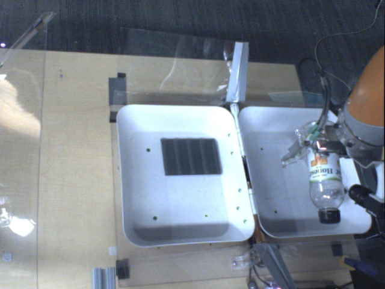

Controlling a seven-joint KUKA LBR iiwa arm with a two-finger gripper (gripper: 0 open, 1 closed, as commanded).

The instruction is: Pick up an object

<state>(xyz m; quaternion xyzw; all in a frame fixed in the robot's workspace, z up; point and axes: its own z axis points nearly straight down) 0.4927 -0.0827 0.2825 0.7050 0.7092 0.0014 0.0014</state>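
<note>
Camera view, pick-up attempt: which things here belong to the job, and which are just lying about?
Part of the job:
- clear plastic bottle, lying in the right bin, black cap toward the bin's near edge
- hand, over the bottle's upper end

Just lying about:
- left bin
- dark ribbed mat flat in the left bin
- metal divider post behind the bins

Clear glossy plastic bottle point(325, 184), smooth matt white bins point(180, 233), pale wood bench point(66, 161).

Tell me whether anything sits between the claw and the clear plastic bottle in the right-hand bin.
Nothing visible does. The claw hangs over the right white bin, right beside the upper end of the clear plastic bottle with the white label and dark cap; only bare bin floor lies around them.
</note>
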